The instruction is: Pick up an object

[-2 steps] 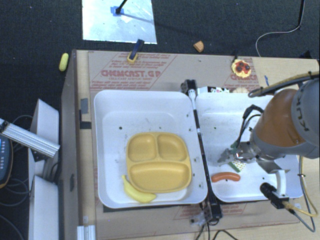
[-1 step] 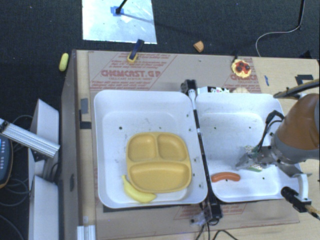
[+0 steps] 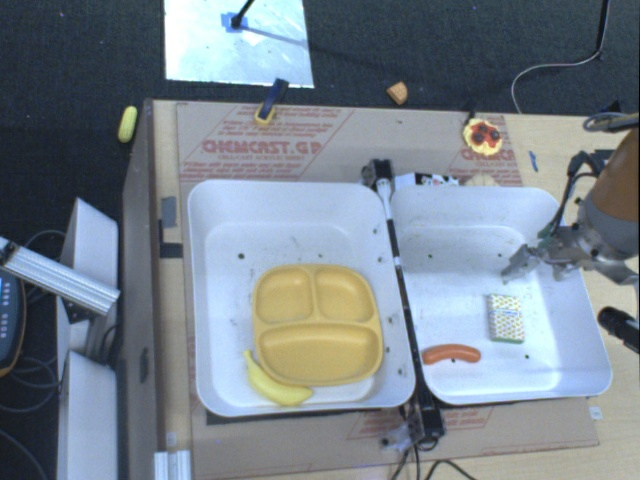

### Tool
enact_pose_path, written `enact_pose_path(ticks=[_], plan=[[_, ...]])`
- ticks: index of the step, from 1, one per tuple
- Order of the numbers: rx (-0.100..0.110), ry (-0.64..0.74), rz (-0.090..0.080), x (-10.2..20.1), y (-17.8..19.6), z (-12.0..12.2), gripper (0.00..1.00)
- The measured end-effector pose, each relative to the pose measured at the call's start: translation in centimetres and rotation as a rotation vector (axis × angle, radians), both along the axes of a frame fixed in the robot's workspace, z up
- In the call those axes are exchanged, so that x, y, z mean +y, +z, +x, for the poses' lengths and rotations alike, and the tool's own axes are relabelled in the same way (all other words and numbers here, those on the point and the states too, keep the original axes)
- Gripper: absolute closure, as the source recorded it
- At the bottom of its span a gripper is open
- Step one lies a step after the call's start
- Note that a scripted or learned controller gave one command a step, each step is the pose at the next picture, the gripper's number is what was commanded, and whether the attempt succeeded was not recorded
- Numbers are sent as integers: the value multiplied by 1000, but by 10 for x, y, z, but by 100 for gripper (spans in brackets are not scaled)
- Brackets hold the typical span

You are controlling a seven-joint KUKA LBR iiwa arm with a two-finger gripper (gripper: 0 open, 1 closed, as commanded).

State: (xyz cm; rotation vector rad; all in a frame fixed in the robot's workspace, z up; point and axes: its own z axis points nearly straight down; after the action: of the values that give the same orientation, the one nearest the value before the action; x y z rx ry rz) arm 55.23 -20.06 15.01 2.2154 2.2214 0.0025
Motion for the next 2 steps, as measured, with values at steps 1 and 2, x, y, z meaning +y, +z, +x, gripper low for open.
enact_pose_path(ticks=[1,2], plan=[[5,-1,2,14,-55,-25,0],[0,-1,1,14,-43,-24,100]])
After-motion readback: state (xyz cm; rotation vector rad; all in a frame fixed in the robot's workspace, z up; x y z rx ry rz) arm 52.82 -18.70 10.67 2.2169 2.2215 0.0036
